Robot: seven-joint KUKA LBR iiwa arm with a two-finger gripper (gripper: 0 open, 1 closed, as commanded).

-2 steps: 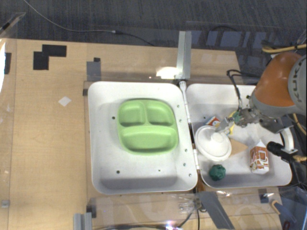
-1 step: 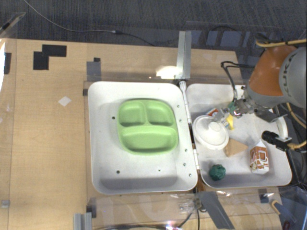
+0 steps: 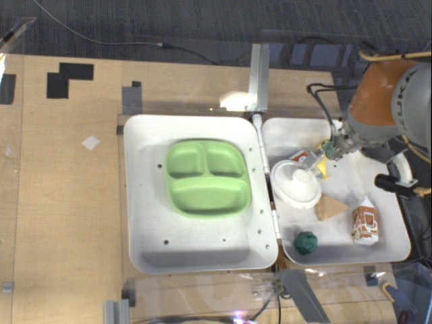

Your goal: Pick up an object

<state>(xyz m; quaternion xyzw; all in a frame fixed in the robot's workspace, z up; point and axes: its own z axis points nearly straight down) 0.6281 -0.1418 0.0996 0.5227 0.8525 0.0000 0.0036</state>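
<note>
Loose objects sit in the right bin [image 3: 398, 248], presumably as picking stock: white bowl [image 3: 295, 183], tan wedge [image 3: 330, 209], green ball [image 3: 306, 242], orange-and-white packet [image 3: 365, 223]. Left bin [image 3: 135, 201] holds a green divided tray [image 3: 206, 177]. Arm [image 3: 388, 103] leans in from the right; gripper [image 3: 329, 150] low beside the bowl, jaw state cannot be told

- Two white bins [image 3: 145, 201]
- One green tray [image 3: 206, 177]
- One white bowl [image 3: 295, 184]
- One green ball [image 3: 306, 242]
- One tan wedge [image 3: 331, 209]
- One carton [image 3: 365, 223]
</note>
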